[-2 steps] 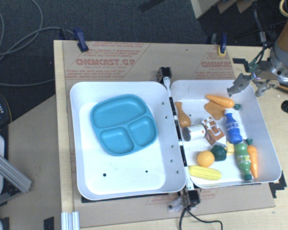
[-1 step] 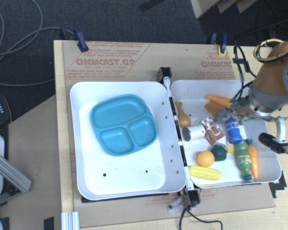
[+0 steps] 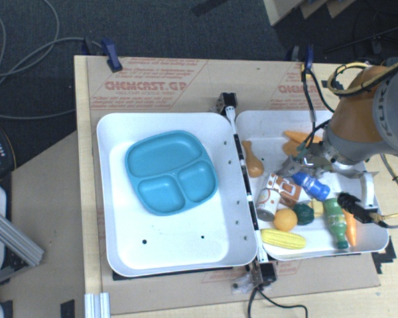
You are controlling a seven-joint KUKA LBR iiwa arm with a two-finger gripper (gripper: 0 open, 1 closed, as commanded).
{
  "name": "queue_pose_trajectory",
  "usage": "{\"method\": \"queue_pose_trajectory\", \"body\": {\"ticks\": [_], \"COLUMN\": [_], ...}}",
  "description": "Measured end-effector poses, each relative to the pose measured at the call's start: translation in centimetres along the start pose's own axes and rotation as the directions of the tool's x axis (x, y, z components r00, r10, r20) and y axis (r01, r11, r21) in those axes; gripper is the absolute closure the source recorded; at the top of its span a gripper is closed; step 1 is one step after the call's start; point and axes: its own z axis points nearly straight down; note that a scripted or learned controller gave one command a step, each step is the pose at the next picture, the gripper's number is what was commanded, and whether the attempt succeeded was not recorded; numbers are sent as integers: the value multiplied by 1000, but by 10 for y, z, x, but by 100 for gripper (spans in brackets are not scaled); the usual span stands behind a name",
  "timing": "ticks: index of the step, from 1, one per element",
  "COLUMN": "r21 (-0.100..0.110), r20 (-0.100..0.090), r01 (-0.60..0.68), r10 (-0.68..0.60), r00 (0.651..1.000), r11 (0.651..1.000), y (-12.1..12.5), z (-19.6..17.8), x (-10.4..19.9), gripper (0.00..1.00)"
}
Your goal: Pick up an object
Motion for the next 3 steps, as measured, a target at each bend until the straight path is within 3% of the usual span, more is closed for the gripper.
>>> {"method": "queue_pose_trajectory", "body": {"ticks": [1,2,3], "r21": [-6,-5,-8], "r20": [4,3,4], "r01": [-3,-4,-4], "r10": [3,4,4], "r00": [1000,1000,1000], "r11": [1000,1000,1000], "y": [2,1,2], "z": [-11,-10,-21], "x": [-3,-3,-3], "gripper": [100,0,100]}}
